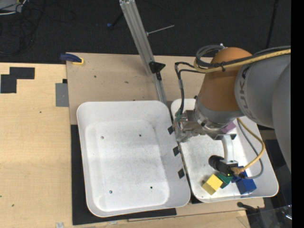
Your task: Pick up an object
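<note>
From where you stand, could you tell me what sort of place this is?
Probably a robotics lab: an industrial arm over the right bin, coloured blocks inside, the left bin alongside.

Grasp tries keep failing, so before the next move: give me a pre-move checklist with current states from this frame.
1. Targets present in the right bin: ok. The yellow block and blue block lie near its front edge.
2. Gripper over the right bin: ok. It is near the bin's left wall.
3. Gripper lined up on a block: not ok. It is well apart from both.
4. Anything held already: cannot tell. The wrist hides it.
5. Yellow block clear of neighbours: not ok. A green piece sits close beside it.
6. Purple piece reachable: cannot tell. It is mostly under the arm.
</note>
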{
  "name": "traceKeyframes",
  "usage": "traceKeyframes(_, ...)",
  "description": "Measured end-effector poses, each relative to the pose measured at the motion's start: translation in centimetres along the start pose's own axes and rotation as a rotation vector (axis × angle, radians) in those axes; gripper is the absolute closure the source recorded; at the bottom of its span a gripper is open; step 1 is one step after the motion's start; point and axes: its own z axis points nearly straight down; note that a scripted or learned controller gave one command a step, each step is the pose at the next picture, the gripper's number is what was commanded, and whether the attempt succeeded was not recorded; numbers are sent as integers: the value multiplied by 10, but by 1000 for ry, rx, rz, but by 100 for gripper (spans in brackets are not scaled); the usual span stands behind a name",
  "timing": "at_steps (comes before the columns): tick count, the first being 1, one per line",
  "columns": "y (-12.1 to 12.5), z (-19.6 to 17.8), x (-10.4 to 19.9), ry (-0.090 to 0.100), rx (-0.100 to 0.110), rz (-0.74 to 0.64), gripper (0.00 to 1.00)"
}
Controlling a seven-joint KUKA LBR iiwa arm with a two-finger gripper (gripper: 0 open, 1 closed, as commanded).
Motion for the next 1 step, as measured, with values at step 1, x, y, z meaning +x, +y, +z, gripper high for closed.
traceKeyframes(1, -11, -3, 43, 2, 2, -2, 100)
